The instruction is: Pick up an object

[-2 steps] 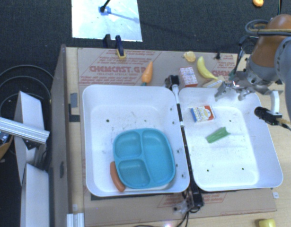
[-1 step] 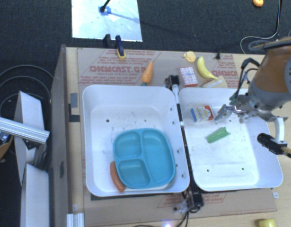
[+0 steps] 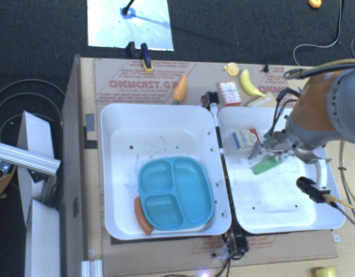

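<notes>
Over right bin (image 3: pixel 281 212), fingers (image 3: pixel 259 153), flat green block (image 3: pixel 264 165)

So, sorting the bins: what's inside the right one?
In the right bin, a green object and a small carton lie by the gripper; the arm covers the rest.

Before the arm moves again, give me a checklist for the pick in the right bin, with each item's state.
1. Gripper is over the right bin: ok.
2. Green object lies right beside the gripper, inside the bin: ok.
3. Small box sits close on the other side and could be knocked: not ok.
4. An object is between the fingers: cannot tell.
5. Blue tray and sausage rest in the left bin, away from the arm: ok.
</notes>
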`<state>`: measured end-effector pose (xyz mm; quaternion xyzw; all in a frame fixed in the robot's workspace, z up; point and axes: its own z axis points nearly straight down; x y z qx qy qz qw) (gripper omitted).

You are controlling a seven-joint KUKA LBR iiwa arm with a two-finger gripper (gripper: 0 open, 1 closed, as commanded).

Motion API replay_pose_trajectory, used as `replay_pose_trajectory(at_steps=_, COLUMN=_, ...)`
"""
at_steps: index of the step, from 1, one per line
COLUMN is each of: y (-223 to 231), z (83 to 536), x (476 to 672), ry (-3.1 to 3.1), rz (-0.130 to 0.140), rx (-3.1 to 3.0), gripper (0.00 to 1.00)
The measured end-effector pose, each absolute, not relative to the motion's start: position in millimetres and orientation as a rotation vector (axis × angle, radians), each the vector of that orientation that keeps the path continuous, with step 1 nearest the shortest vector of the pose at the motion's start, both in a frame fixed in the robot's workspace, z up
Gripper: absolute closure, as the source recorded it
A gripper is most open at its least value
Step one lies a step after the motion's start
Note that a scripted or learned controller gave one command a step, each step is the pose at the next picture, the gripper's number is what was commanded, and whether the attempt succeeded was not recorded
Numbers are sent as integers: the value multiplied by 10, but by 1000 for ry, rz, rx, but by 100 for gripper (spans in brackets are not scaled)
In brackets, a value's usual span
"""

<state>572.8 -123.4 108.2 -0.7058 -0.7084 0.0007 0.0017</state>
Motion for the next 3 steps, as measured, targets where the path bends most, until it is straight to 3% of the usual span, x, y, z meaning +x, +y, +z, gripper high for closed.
replay_pose_trajectory(at_steps=1, y=-1327, z=900, x=6571, ry=-2235, rz=-11, rx=-2216, gripper=0)
replay_pose_trajectory(at_steps=2, y=-1220, z=850, x=5859, ry=-2220, rz=1, rx=-2220, gripper=0)
replay_pose_trajectory(at_steps=3, y=-1339, z=853, x=6674, ry=-2225, rz=14, rx=-2203, gripper=0)
